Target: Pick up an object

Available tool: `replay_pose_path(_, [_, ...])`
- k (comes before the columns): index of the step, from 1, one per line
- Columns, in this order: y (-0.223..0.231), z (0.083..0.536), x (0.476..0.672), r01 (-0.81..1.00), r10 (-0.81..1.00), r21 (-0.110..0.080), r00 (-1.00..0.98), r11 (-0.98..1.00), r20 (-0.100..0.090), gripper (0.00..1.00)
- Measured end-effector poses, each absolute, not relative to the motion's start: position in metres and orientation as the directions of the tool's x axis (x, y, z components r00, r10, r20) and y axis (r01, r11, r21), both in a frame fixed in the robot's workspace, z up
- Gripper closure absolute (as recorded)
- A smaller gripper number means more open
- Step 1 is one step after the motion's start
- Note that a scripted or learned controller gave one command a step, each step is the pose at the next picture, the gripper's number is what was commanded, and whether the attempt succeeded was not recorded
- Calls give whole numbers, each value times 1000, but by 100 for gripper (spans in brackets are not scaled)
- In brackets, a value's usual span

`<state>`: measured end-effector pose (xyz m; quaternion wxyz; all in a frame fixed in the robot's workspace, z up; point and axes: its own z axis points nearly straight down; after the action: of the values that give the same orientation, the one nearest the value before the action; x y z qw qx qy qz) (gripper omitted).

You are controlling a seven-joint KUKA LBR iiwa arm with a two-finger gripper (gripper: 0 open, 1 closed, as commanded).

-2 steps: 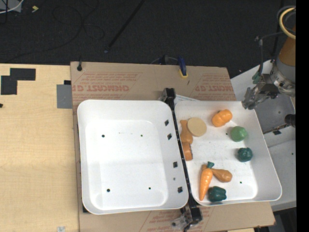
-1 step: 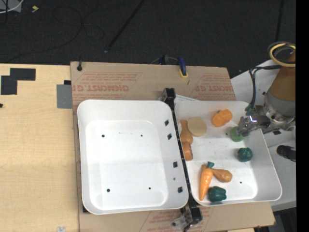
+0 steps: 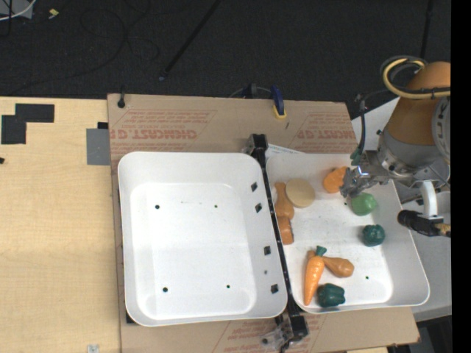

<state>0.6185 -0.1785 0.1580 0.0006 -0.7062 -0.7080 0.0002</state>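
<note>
Now, gripper (image 3: 358, 183): low over the right bin's upper right part, reaching in from the right; whether it is parted or closed cannot be told.
Nearest objects: a pale green round piece (image 3: 363, 204) lies just below the gripper, touching or nearly so; a small orange piece (image 3: 334, 180) sits just to its left.
Arm (image 3: 416, 127): grey with an orange band, above the bin's right edge.
Right bin (image 3: 408, 289): also holds a dark green piece (image 3: 373, 234) below the pale green one, a tan disc (image 3: 299, 193) near the divider, an orange-brown long piece (image 3: 283, 213) along the left wall, a carrot (image 3: 314, 274) with a brownish-orange piece (image 3: 338, 266) beside it, and a dark green pepper-like piece (image 3: 330, 296) at the bottom.
Left bin (image 3: 140, 197): white, just beside the right bin, the two walls meeting at a black strip.
Bench: cardboard sheet (image 3: 191, 123) under both bins.
</note>
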Motion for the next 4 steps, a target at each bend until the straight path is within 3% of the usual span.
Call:
replay_pose_path(1, [-174,103,644,1000,1000,-4,-1,1,1,100])
replay_pose_path(3, [-154,87,643,1000,1000,-4,-2,2,1,100])
replay_pose_path(4, [-122,343,646,1000,1000,18,-4,4,-3,100])
